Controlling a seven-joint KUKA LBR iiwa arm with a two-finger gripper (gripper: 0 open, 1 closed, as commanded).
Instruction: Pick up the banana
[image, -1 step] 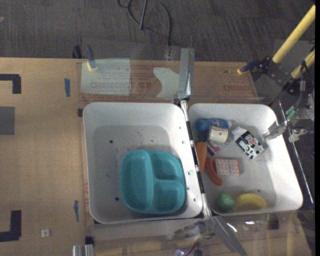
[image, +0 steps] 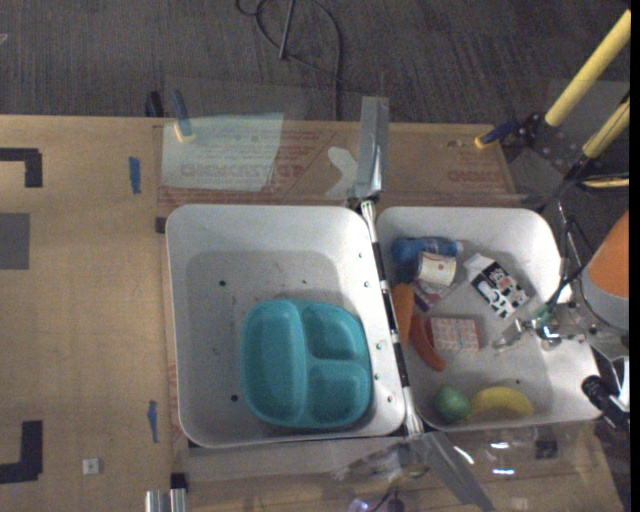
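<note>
The yellow banana (image: 501, 402) lies in the front right corner of the right bin (image: 545, 232), its curve opening toward the front wall. A green lime (image: 452, 403) sits right beside its left end. My gripper (image: 533, 331) hangs over the right side of this bin, behind the banana and a little to its right, apart from it. The arm's orange band (image: 615, 268) shows at the right edge.
The right bin also holds a blue bottle (image: 420, 249), a small white can (image: 437, 270), a black-and-white carton (image: 499, 288), a pink box (image: 456, 334) and an orange carrot-like piece (image: 404, 308). A teal divided plate (image: 304, 362) lies in the left bin (image: 200, 250).
</note>
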